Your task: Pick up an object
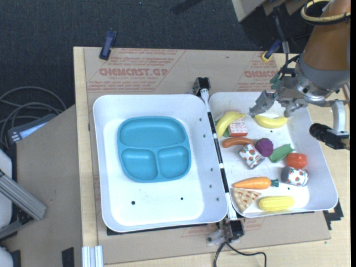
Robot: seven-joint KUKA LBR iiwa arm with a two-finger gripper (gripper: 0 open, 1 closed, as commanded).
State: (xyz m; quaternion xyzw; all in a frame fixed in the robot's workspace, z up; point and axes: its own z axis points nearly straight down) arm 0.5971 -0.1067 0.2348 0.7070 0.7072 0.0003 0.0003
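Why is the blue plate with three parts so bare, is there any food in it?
Empty. The blue plate shows bare blue compartments; the toy food lies in the other bin.

Two white bins (pixel 111 149); one blue tray (pixel 154 148); two bananas (pixel 228 121); one carrot (pixel 255 183); one corn cob (pixel 275 203); one tomato (pixel 296 160); one pizza slice (pixel 245 197).

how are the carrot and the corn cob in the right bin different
The carrot is orange with a green tip; the corn cob is yellow all over. The carrot tapers to a point, while the corn cob is blunt and thicker. The carrot lies farther from the bin's near edge than the corn cob. Both lie flat, roughly left to right.
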